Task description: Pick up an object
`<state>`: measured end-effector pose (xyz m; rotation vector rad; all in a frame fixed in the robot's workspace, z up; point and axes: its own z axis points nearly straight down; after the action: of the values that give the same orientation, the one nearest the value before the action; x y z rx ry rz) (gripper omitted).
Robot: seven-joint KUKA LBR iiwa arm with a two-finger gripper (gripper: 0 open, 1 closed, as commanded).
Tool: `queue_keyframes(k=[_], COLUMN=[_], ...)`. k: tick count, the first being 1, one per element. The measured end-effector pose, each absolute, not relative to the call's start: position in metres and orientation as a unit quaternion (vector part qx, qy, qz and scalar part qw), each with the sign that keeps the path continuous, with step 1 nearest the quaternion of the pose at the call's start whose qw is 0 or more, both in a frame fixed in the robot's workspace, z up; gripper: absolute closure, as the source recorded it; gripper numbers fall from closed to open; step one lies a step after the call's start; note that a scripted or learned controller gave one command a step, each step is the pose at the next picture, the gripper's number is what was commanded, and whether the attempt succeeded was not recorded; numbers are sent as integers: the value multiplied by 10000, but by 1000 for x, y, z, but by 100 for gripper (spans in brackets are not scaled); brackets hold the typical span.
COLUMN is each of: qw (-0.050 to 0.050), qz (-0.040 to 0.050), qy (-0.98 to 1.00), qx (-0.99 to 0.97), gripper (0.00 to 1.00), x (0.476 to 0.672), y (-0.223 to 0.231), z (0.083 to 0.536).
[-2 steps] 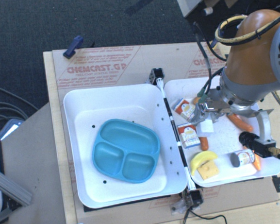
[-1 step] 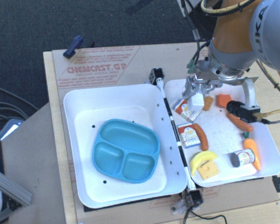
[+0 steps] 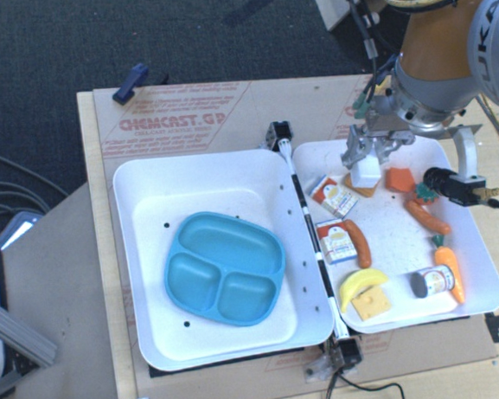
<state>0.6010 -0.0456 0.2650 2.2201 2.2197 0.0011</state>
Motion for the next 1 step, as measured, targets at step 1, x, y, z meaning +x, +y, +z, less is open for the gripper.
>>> queue_keyframes(k=[1], qw=[-13], qz=[-8], qy=[7070], qx=[7072], gripper=[100], x=[559], y=[-34], z=[266])
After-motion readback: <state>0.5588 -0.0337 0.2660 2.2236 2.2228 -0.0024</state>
